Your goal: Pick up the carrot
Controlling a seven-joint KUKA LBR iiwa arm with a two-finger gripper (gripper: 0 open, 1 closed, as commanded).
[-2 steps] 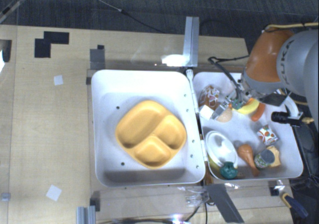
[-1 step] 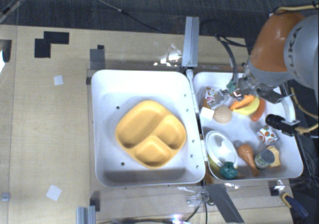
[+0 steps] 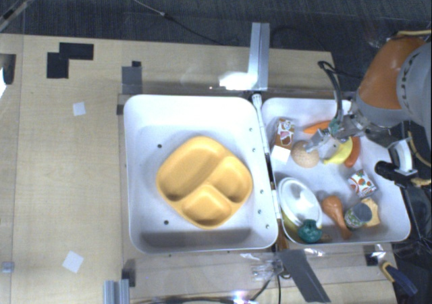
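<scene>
My gripper [image 3: 329,135] hovers upper-middle of the right bin [image 3: 398,232], grip unreadable, directly over the carrot [image 3: 316,128], which stretches left-right beneath it.

A KUKA iiwa arm [image 3: 398,86] shows a rounded grey casing with a broad orange band [image 3: 386,83] curving above the wrist. The shell looks smooth and glossy, its grey paler along the outer edge. A thin black cable [image 3: 332,83] loops off the wrist's side. Below the wrist, a small two-finger gripper [image 3: 332,135] is built of pale grey metal parts with darker joints. A black-and-white fitting [image 3: 399,161] juts out beneath the casing; its detail is too small to read.
</scene>
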